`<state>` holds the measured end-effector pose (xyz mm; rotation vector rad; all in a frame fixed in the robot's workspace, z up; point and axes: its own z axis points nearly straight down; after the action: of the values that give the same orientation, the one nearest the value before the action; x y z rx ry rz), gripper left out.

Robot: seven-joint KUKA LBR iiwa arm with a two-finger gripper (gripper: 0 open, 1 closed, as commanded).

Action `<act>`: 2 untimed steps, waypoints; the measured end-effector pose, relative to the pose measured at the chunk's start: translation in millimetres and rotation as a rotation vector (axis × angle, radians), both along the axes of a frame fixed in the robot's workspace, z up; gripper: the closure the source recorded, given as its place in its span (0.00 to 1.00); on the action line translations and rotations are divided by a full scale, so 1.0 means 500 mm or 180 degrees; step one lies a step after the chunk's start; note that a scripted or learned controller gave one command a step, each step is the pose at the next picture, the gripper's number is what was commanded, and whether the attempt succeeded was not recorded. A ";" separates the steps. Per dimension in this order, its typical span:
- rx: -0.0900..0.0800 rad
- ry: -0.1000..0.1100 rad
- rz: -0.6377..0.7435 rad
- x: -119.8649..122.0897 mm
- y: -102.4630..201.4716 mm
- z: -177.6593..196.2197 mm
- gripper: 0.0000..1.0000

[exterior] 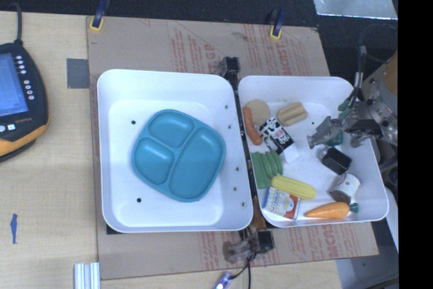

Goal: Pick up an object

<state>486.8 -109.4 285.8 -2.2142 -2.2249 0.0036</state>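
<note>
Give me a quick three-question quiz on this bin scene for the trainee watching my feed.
1. True or false: the blue divided plate lies in the left bin.
2. Which item lies nearest the front rim of the right bin? A) tan bread roll B) carrot C) black-and-white cow carton
3. Fill in: the corn cob lies just right of the green ____.

Key
1. True.
2. B. The carrot lies along the near edge, by the small snack packet.
3. Beans. The gripper is over the bin's right part, apart from both.
</note>
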 end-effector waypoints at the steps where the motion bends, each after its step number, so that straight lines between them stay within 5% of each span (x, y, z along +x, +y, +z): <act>1: 0.0000 0.0010 -0.0002 0.079 -0.020 -0.325 0.00; 2: 0.0000 -0.0004 0.0003 0.174 0.001 -0.385 0.00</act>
<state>573.6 -108.7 93.1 -2.2137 -2.2265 0.0022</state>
